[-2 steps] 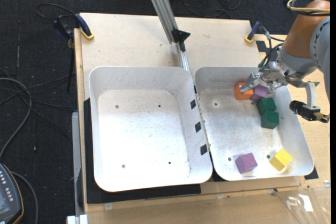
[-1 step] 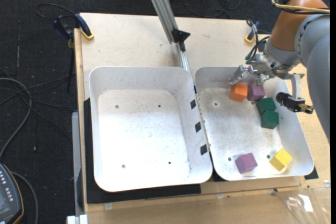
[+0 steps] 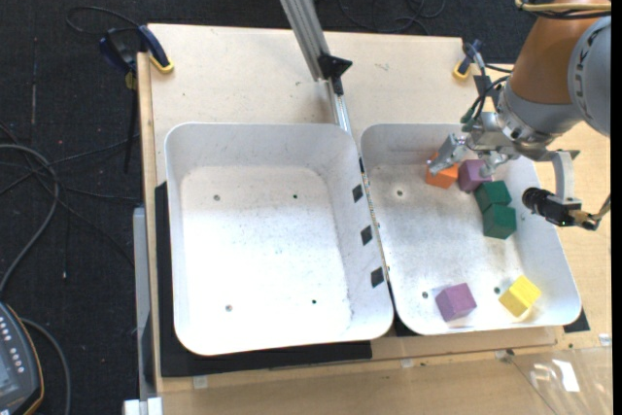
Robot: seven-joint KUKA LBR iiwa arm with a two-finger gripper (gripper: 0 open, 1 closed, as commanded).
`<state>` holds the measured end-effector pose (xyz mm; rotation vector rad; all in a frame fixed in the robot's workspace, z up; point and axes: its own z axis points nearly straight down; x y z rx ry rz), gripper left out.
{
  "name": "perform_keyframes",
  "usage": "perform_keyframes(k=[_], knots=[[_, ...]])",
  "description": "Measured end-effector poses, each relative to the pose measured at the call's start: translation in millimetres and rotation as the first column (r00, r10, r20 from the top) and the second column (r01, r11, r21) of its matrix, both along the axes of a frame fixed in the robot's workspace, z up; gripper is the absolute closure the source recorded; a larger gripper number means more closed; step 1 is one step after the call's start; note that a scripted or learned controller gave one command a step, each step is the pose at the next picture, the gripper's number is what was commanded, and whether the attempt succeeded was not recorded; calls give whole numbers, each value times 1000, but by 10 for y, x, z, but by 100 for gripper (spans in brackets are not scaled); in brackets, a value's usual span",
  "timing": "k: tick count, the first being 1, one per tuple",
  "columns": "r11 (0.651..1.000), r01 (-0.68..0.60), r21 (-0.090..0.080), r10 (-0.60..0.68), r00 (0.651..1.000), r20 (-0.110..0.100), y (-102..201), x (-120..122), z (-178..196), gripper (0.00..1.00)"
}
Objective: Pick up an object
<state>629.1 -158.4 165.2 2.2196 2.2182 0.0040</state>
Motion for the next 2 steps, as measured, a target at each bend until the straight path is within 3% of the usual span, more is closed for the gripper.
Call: perform_keyframes(k=[1, 2], knots=[[1000, -2, -7, 2, 1000, 19, -134, 173, -412, 0], [1000, -6, -11, 6, 1000, 23, -284, 250, -474, 0]])
